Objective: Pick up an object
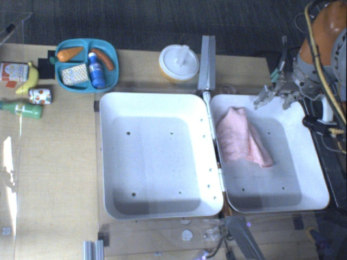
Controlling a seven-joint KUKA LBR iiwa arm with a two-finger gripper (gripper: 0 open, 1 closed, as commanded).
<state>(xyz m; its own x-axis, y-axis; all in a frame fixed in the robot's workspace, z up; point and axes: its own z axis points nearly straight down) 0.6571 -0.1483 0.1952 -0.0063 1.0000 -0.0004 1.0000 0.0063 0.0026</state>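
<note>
At far left, toys lie on the bench (54, 161): a banana (28, 79), a can (40, 96) and a green bottle (21, 109), with a blue tray (111, 64) of play food behind. The left bin (157, 156) sits bare beside them. In the right bin (303, 161), a pink cloth (241, 137) lies crumpled near its left wall. The gripper (274, 95) hangs above that bin's far rim, fingers spread, holding nothing, apart from the cloth. Likely trouble: soft folds could slip from a shallow pinch, or a descent here could meet the rim.
</note>
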